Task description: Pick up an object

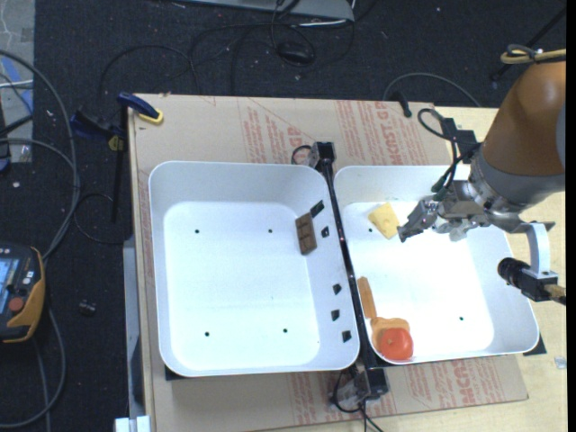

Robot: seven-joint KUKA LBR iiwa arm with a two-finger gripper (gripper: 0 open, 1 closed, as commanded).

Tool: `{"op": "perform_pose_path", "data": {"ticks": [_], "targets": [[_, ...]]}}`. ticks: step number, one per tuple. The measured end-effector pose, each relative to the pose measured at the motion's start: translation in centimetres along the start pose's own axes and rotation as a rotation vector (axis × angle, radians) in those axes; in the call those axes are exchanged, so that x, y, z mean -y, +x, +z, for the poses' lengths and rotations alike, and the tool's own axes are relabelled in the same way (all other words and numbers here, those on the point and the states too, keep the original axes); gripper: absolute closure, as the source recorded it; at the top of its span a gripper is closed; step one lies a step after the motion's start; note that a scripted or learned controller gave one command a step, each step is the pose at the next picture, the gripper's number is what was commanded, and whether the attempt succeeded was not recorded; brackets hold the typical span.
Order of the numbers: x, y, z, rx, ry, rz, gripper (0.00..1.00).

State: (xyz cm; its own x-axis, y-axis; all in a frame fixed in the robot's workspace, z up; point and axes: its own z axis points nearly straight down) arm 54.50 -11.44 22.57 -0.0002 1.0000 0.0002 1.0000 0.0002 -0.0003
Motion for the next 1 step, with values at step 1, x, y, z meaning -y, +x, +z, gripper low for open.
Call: {"op": "perform_pose_path", "data": {"ticks": [1], "targets": [[-3.77,1.07,2.13,0.000,0.000,-0.001,0.00]]}}
